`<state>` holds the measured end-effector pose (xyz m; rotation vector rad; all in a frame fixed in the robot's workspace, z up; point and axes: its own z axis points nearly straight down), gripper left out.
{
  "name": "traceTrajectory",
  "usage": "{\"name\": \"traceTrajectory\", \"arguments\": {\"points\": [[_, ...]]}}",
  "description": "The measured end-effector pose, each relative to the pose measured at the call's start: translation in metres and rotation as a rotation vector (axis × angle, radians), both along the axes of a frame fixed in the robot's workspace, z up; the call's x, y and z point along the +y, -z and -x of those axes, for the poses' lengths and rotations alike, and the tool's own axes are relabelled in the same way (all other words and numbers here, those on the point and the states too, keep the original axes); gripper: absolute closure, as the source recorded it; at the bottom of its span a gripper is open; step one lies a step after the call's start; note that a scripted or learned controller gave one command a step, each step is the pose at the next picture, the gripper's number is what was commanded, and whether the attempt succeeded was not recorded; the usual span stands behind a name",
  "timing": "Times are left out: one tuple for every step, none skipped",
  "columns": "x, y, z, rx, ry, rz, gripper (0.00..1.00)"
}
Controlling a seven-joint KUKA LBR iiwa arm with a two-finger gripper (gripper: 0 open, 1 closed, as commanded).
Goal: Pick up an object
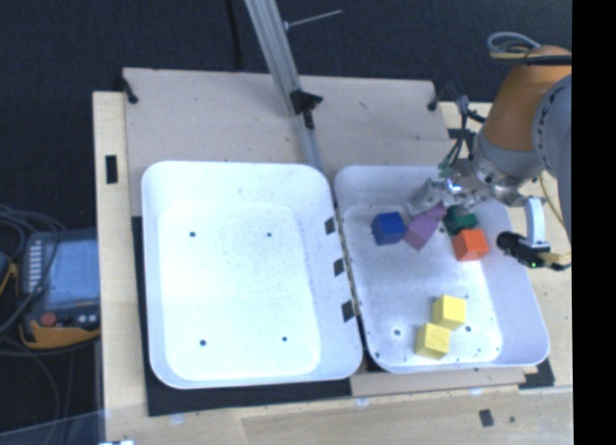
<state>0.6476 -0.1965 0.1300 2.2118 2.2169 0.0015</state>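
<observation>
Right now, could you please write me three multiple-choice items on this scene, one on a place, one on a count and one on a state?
1. Which bin holds the small blue cube?
A. the left shallow white bin
B. the right shallow white bin
C. neither, it lies on the bench

2. How many yellow blocks lie in the bins?
A. one
B. two
C. four

3. Where does the end effector stand?
A. low over the right bin's far end, beside the purple block
B. over the left bin
C. raised beyond the bench

Answers:
1. B, since the cube lies in the right shallow white bin, near its far left part.
2. B, since two yellow blocks lie at its near end.
3. A, since it reaches down by the purple block.
</observation>
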Motion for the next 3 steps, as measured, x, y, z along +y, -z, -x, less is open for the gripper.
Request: {"name": "traceTrajectory", "arguments": {"points": [[-0.003, 0.007, -0.006, -0.018, 0.0, 0.004, 0.0], [-0.005, -0.004, -0.007, -0.022, -0.001, 0.008, 1.0], [-0.01, -0.048, -0.011, 0.003, -0.001, -0.004, 1.0]]}}
